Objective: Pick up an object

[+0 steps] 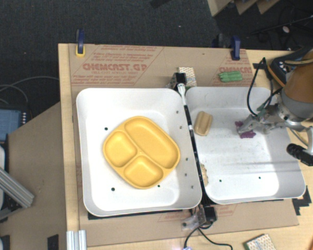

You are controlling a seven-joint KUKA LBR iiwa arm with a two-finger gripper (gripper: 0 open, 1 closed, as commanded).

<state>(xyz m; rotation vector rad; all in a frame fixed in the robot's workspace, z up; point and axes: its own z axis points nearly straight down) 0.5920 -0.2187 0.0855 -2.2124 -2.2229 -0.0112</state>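
A small purple object (247, 133) lies in the right white bin (261, 184), towards its far right part. My gripper (252, 123) reaches in from the right and sits right at the purple object, partly covering its top. The grip itself is hidden by the gripper body. A tan, rounded block (203, 123) rests near the right bin's left wall, well clear of the gripper.
A yellow divided plate (141, 151) lies in the middle of the left bin (94, 113). A green item (230, 76) sits on the board behind the right bin. Black cables (256, 87) hang near the arm. Blue clamps (80, 37) hold the board's far edge.
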